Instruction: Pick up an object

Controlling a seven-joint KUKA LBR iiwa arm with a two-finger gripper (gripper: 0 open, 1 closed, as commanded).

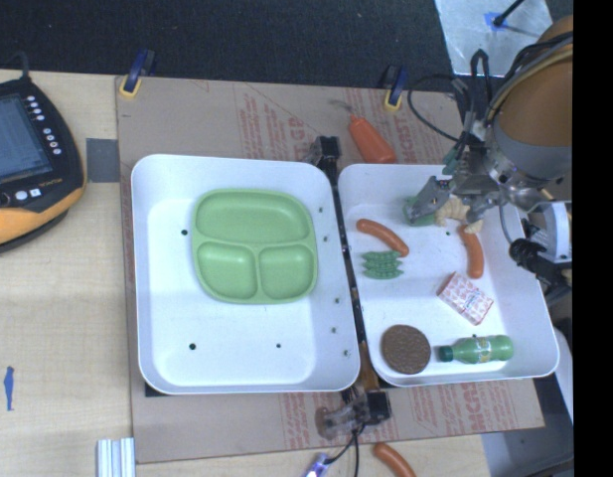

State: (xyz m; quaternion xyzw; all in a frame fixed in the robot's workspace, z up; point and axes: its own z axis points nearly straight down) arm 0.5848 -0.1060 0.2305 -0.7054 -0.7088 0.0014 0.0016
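Overhead, gripper (432,205) hovers near sausage (383,236); apart.

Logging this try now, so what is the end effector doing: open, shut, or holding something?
End effector: low over the right bin near its far edge; open or shut cannot be told, and nothing is seen held.
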